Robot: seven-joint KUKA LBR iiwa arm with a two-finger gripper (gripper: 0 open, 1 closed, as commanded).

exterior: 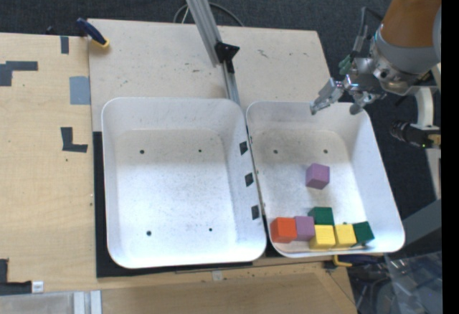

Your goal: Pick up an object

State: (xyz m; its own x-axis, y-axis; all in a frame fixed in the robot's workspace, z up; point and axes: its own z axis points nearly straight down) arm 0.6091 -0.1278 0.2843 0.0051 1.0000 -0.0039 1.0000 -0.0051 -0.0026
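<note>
My gripper [337, 103] hangs over the far rim of the right bin [380, 162], fingers spread open with nothing between them. A purple cube [317, 175] lies alone in the middle of that bin, well below the gripper. Along the bin's near wall sits a cluster of blocks: an orange one [284, 229], a second purple one [304, 226], two yellow ones [325, 236] [346, 234], a dark green one [323, 216] and another green one [363, 232].
The left bin [115, 162] stands beside the right one, holding no blocks. A grey metal post [201, 4] slants up from between the bins. A blue and yellow tool [93, 33] lies on the bench at the far left.
</note>
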